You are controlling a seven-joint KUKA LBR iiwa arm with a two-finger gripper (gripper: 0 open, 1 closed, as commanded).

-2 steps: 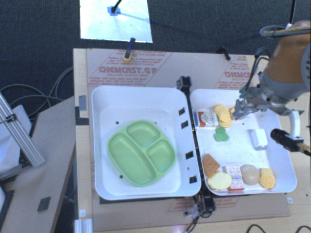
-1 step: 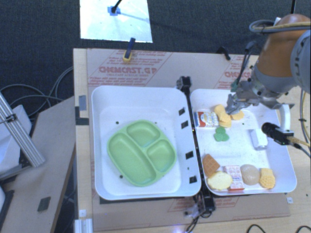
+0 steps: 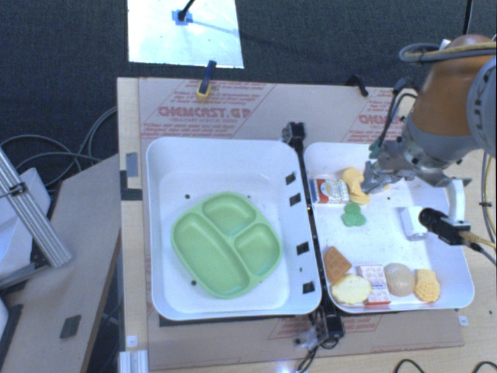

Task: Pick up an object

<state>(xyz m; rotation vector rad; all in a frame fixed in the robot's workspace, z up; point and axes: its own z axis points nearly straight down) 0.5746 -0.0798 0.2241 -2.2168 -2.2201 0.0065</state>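
Two shallow white bins are seen side by side on the bench. In the left bin (image 3: 167,231) a green divided tray (image 3: 225,243) is laid, its long axis running from about 10 o'clock to 4 o'clock. The right bin (image 3: 458,286) carries the loose toy food.

The gripper (image 3: 373,179) is lowered into the upper part of the right bin, at about 12 o'clock from the bin's middle. Whether it is spread or closed cannot be told at this slant, and nothing is seen held in it.

The nearest candidate is judged to be the yellow piece (image 3: 356,183), lying just beside the gripper at its 9 o'clock, apparently touching or nearly so. Its long axis is seen to run roughly from 11 o'clock to 5 o'clock, with the lower end pointing toward the green broccoli-like piece (image 3: 354,217). A small red-and-white packet (image 3: 331,189) is set directly at the yellow piece's 9 o'clock, against the bin's left wall.

The coming move is judged to turn on that sideways offset: the yellow piece is not under the gripper but to its 9 o'clock, so a short shift that way would be needed, with the closing direction set across the piece's short axis.

Along the bin's 6 o'clock edge a brown cracker (image 3: 337,263), a pale bun (image 3: 351,290), a second packet (image 3: 373,279), a pale round piece (image 3: 399,278) and a yellow waffle-like biscuit (image 3: 426,285) are ranged, well apart from the gripper.
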